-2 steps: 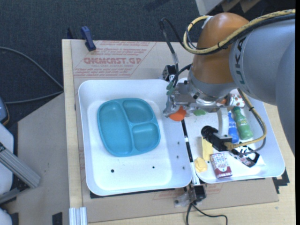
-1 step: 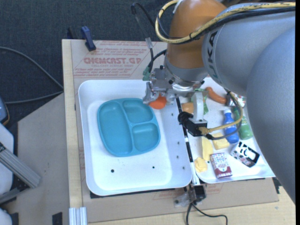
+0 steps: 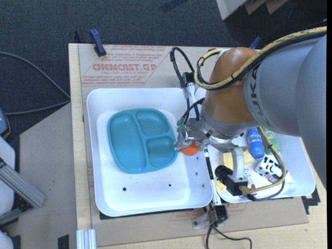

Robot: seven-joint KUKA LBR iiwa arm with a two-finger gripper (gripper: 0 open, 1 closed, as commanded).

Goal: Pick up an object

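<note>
A blue divided plate point(image 3: 141, 139) lies in the left bin point(image 3: 104, 185), a little left of its middle. My gripper point(image 3: 185, 140) is low at that bin's right side, its metal fingers against the plate's right rim. A small orange object point(image 3: 191, 149) shows just right of and below the fingers, partly hidden by them. The arm's orange band and grey body cover most of the right bin point(image 3: 298, 183).
In the right bin, a blue bottle-like object point(image 3: 254, 143), a green item point(image 3: 270, 138) and a black-and-white patterned piece point(image 3: 270, 166) peek out under the arm. Black cables loop above the wrist. A blue clamp point(image 3: 97, 41) sits on the bench's far left corner.
</note>
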